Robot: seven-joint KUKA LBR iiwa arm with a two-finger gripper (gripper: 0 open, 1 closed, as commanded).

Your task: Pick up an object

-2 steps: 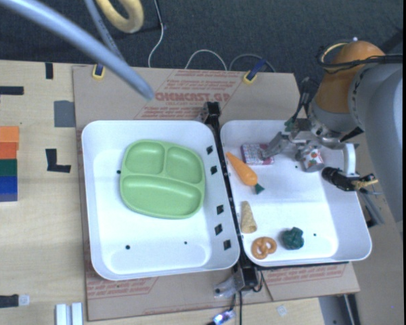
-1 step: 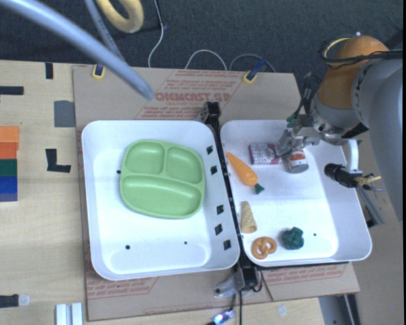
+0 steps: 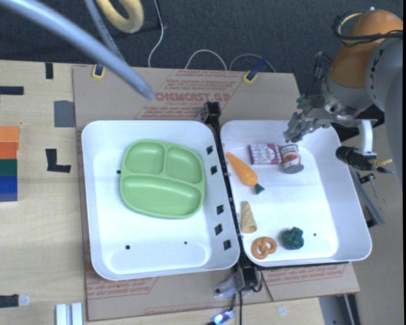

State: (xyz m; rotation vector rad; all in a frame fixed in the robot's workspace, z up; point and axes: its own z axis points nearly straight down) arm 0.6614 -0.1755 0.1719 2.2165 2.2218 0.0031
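Robotics lab, grey arm [image 3: 386, 59], two white bins [image 3: 98, 202] on bench, toy food

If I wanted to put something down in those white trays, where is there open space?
In the left bin, bare floor runs along the front, below the green plate. In the right bin, the middle is open, between the can above and the broccoli below. The back is crowded: carrot, packet, can and gripper.

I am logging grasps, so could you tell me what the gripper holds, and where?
Nothing: the gripper hovers just above the small red-labelled can, no object between its fingers.
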